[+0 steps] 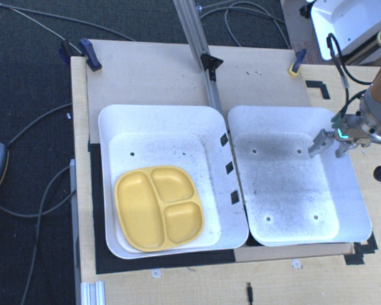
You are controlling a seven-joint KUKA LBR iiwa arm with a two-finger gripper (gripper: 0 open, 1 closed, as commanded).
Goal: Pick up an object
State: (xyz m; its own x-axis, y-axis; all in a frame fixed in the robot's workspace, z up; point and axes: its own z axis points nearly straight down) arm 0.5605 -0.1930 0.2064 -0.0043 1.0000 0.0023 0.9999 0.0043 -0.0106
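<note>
A yellow divided plate (pixel 159 207) with three compartments lies flat in the front left part of the left white bin (pixel 114 129). My gripper (pixel 331 146) hovers over the right edge of the right white bin (pixel 292 116), far from the plate. Its fingers (pixel 318 143) stand apart with nothing between them, so it is open. The grey arm comes in from the right, and its wrist covers part of that bin's rim.
A slanted metal post (pixel 197 30) rises from the bench behind the gap between the bins. Blue clamps (pixel 89 53) sit at the bench's back corners. Cables trail over the dark floor on the left.
</note>
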